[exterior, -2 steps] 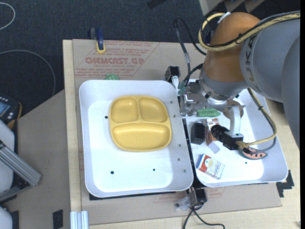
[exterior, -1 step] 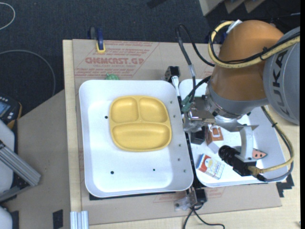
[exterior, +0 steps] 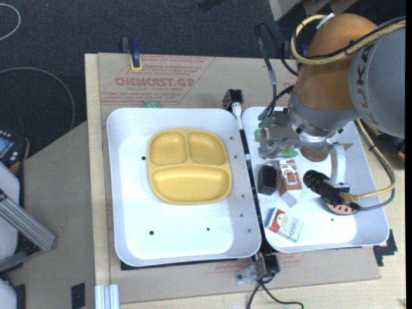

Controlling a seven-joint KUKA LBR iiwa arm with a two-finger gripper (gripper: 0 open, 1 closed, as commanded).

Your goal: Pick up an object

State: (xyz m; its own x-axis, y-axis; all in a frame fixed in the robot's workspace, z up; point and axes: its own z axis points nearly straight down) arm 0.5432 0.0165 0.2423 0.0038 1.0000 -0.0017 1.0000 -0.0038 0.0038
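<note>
Here my tool [exterior: 278, 140] hung low over the right bin [exterior: 370, 234], above a green object [exterior: 287, 152] near its far-left corner, presumably to grasp it; I couldn't tell its state.

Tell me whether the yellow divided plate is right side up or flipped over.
Right side up. The yellow three-compartment plastic plate lies flat in the left white bin, its hollow sections and raised dividers facing the camera; nothing lies in them.
</note>
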